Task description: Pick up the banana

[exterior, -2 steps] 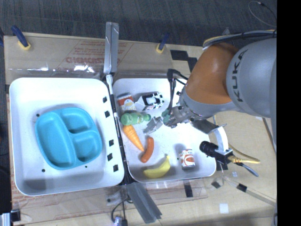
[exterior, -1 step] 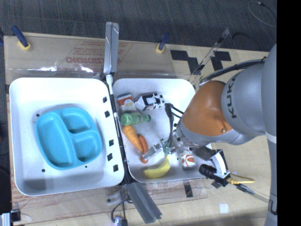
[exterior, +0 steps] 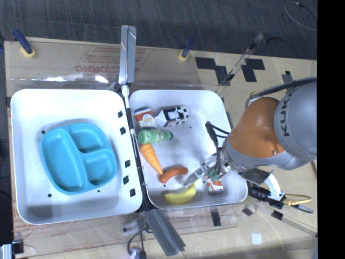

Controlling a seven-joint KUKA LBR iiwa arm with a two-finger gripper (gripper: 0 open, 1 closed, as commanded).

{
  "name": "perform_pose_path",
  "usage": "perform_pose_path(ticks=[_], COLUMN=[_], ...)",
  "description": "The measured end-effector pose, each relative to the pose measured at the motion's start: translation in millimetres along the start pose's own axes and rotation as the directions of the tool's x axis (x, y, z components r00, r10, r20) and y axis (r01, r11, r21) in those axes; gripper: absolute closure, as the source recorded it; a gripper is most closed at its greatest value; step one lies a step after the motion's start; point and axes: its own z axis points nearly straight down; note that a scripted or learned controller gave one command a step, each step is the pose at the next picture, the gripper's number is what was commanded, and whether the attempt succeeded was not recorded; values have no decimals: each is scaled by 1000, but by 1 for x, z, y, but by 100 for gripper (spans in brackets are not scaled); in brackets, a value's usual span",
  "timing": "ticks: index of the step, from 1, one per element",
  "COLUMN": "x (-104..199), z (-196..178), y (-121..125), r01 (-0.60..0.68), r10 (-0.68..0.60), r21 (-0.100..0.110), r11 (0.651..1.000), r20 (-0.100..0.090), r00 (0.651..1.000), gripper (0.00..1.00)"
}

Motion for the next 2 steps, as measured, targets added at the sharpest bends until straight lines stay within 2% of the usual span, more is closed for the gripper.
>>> perform_pose_path(ticks=[1,2], x=[55,9], z=[1,0], y=[34,5], r01=[-146,-75], r10=[146,75], r21=[5,1], r11=[989,997], r20=[-5,-1], r00=[989,997], gripper=[0,0])
